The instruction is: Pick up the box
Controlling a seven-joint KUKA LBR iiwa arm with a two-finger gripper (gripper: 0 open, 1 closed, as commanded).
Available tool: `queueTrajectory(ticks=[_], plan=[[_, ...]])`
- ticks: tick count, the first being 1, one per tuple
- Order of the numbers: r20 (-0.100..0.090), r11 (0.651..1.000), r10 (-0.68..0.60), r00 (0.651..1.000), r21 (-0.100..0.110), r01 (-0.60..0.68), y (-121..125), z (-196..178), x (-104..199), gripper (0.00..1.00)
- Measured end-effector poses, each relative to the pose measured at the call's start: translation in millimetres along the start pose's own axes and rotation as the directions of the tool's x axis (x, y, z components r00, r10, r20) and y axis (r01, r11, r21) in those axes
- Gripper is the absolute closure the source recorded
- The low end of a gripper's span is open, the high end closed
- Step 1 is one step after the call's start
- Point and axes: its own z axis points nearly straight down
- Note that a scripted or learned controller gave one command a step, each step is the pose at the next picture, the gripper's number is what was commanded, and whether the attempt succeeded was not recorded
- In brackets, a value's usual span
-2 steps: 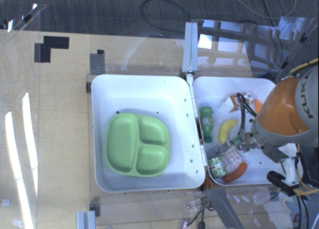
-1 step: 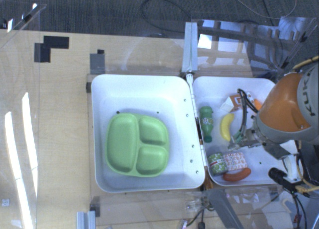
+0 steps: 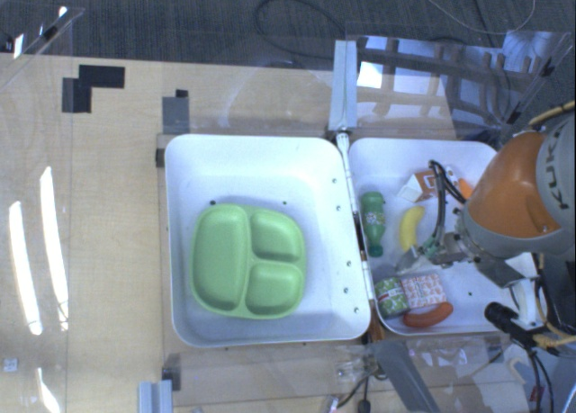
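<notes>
Green tray (image 3: 247,261) sat far left of tool, in the other bin. Box (image 3: 424,290) lay flat just below-left of tool (image 3: 438,249), beside a sausage (image 3: 427,316). Prob. light, stiff card; grip across short sides. Tool state: can't tell.

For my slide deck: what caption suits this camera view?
KUKA arm reaching over the right bin of toy food, box near its front edge; green divided tray in the left bin.
</notes>
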Motion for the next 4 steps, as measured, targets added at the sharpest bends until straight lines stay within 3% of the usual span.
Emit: queueTrajectory(ticks=[1, 2, 3, 4], plan=[[-0.002, 0.99, -0.14, 0.99, 0.007, 0.14, -4.1, 11.7, -3.9, 0.0], [-0.001, 0.99, -0.142, 0.99, -0.001, 0.142, -0.3, -0.3, -3.3, 1.0], [-0.001, 0.99, -0.142, 0.99, -0.001, 0.142, -0.4, -0.3, -3.3, 0.0], [0.001, 0.966, -0.258, 0.966, 0.006, 0.258, -2.8, 11.3, 1.6, 0.0]])
